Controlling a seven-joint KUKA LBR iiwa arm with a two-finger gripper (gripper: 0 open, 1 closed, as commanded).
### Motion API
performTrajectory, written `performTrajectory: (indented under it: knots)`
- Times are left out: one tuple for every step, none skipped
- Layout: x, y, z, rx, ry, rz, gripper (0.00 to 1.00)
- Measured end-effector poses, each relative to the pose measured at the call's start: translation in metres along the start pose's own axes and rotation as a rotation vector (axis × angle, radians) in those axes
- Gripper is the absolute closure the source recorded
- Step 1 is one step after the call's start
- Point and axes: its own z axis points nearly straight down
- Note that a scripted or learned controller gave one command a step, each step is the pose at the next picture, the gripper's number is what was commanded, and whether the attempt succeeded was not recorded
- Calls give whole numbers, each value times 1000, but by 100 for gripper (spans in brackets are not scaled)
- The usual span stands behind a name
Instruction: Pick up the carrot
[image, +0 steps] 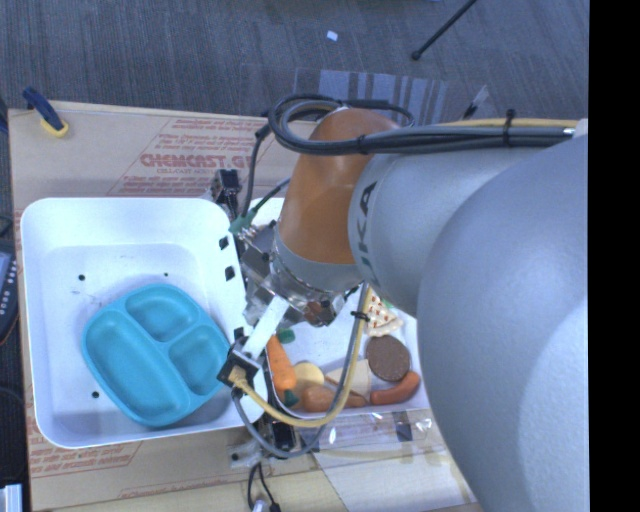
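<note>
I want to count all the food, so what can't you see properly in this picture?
- Right bin: in the camera view the big grey arm covers most of it, so anything under there is hidden.
- Carrot: its upper end is tucked under the arm.
- Pale piece beside the carrot: too small and too covered to name.
- Speckled slice: partly under the arm.
</note>
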Motion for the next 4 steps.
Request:
performTrajectory:
  knots:
    - [-29,27,2,7,-1,-346,100]
    - [-29,27,2,6,-2,-346,0]
    - [-69,64,73,5,-2,-674,0]
    - [-66,120,71,0,-1,-554,0]
